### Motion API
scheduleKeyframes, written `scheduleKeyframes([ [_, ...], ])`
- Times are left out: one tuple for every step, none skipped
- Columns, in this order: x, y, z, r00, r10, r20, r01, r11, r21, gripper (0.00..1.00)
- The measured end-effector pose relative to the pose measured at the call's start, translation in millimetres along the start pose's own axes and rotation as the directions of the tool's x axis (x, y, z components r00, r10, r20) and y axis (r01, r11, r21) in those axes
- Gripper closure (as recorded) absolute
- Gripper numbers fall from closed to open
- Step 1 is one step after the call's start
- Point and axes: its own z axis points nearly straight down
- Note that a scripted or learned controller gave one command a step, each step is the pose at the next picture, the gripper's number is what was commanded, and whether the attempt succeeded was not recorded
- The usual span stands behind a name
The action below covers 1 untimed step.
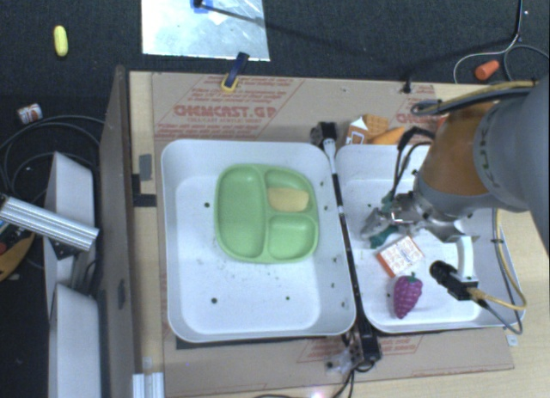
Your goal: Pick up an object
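Note:
In the right bin (369, 183), my gripper (381, 223) hangs low over the floor near the bin's left wall. Just below and to its right lies a small orange-and-white box (400, 255), close to the gripper's tip. A dark greenish item (388, 235) peeks out between the gripper and the box, and I cannot tell what it is. A purple bunch of grapes (406, 294) rests near the bin's front edge. The grey arm with its orange band (460, 160) covers the bin's right part.
The left bin (193, 302) holds a green divided plate (258, 216) with a yellow piece (288, 199) in its upper right compartment. Orange items (378, 134) sit at the right bin's back rim. A black divider (339, 216) runs between the bins.

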Motion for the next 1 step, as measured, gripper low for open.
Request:
scheduleKeyframes([
  [-1.7,2.3,-12.3,1.0,0.001,0.002,-0.001,1.0,-0.007,1.0],
])
